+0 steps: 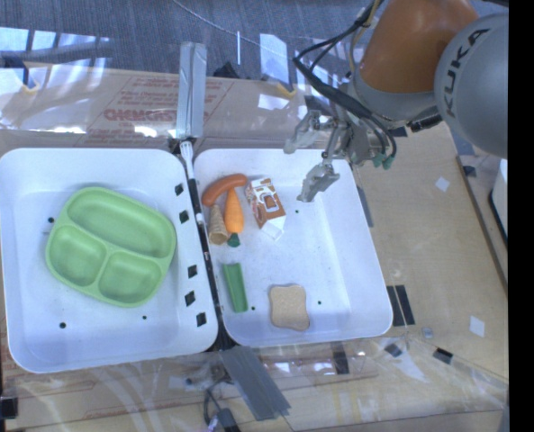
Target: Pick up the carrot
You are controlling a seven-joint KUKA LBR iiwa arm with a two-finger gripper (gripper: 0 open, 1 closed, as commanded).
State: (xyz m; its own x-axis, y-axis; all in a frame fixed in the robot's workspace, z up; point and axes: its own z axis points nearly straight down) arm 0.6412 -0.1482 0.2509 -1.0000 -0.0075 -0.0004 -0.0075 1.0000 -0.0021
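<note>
The carrot (234, 211) is a short orange piece with a green tip. It lies near the left wall of the right bin (357, 268), between a reddish sausage (223, 187) and a small brown-and-white carton (267, 202). My gripper (308, 162) hangs over the bin's far right part, to the right of the carton and well apart from the carrot. Its two grey fingers (316, 184) stand open with nothing between them.
A tan cone-shaped piece (217, 228) touches the carrot's left side. A green stick (235, 286) and a bread slice (289, 307) lie nearer the front of the right bin. The left bin (23, 313) holds a green divided plate (112, 246).
</note>
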